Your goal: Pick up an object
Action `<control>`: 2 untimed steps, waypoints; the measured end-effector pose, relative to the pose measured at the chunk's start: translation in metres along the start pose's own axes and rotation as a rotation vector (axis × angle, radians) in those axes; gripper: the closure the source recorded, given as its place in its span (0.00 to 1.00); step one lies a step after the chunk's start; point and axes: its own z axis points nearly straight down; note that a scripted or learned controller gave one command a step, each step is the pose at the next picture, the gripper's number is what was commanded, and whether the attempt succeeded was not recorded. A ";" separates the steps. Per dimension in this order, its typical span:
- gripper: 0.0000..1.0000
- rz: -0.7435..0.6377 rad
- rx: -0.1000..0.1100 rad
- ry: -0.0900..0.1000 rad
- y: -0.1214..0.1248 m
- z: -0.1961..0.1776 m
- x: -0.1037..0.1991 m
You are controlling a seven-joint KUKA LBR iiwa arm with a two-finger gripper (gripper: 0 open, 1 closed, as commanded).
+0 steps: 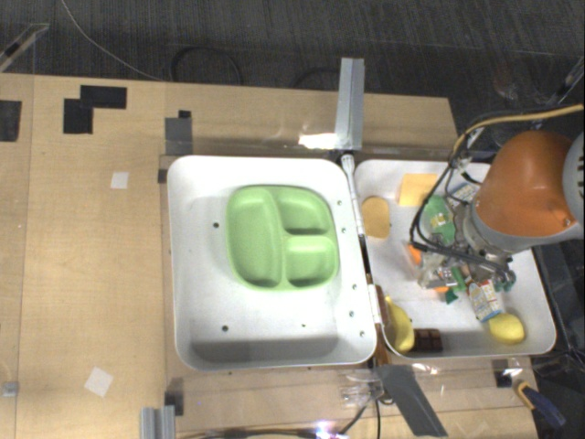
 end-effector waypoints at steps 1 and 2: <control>0.00 0.000 0.000 0.001 0.000 0.000 0.000; 0.00 0.127 -0.002 0.014 0.009 0.014 0.020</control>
